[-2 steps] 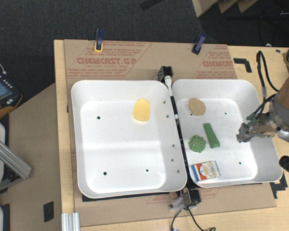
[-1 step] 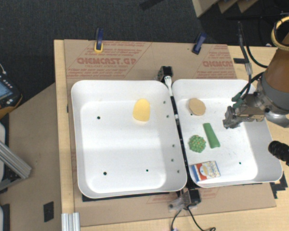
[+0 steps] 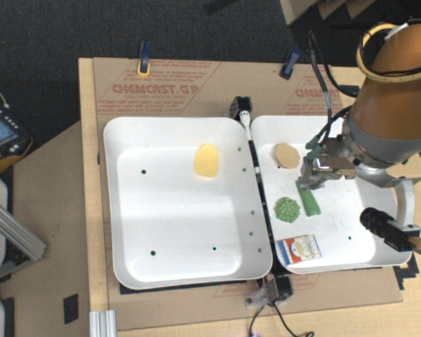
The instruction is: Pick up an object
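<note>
Gripper: we see the gripper point(image 3: 310, 181) low inside the right bin point(image 3: 368, 255), its metal end just above the upper tip of the green stick point(image 3: 310, 202) — whether it is open or closed we cannot tell, since the wrist hides it from above.
Likely target: we judge the green stick to be the thing aimed at; it lies flat, slanting from 11 towards 5 o'clock, right under the gripper, with nothing visibly between the tips.
Neighbours: the green bumpy ball point(image 3: 288, 209) sits just beside the stick at its 9 o'clock, close enough that a descending gripper could nudge it.
Further out: the tan round piece point(image 3: 288, 156) rests at 11 o'clock of the gripper near the divider, and the small printed card point(image 3: 299, 248) lies at 6 o'clock by the bin's near rim.
Left bin: the left bin point(image 3: 126, 223) carries the yellow lump point(image 3: 206, 160) alone, well apart at 9 o'clock.
Surface: both bins sit side by side on the surface point(image 3: 91, 153), clamped at the far edge — so we think they stay put during a grasp.
</note>
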Robot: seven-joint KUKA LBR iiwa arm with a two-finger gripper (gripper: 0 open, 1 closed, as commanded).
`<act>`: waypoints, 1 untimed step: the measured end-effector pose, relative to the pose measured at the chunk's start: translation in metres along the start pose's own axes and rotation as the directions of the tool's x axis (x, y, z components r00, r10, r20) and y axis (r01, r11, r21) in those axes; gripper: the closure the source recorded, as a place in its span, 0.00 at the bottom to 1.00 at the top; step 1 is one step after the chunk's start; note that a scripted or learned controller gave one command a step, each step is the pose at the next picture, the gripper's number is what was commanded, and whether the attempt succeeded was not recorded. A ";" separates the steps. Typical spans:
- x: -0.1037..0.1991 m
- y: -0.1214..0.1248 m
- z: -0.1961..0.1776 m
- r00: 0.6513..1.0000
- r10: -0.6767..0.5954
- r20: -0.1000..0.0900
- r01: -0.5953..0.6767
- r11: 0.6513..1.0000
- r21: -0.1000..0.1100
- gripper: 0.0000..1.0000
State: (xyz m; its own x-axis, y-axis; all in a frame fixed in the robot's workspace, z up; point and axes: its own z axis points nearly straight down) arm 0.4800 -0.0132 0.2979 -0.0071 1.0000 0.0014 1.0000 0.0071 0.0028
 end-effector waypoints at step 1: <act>-0.006 0.000 -0.012 1.000 0.006 0.002 -0.006 1.000 -0.001 1.00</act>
State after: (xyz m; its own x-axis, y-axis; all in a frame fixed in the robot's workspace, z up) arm 0.4797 -0.0196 0.3095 -0.0006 1.0000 -0.0006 1.0000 0.0006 0.0034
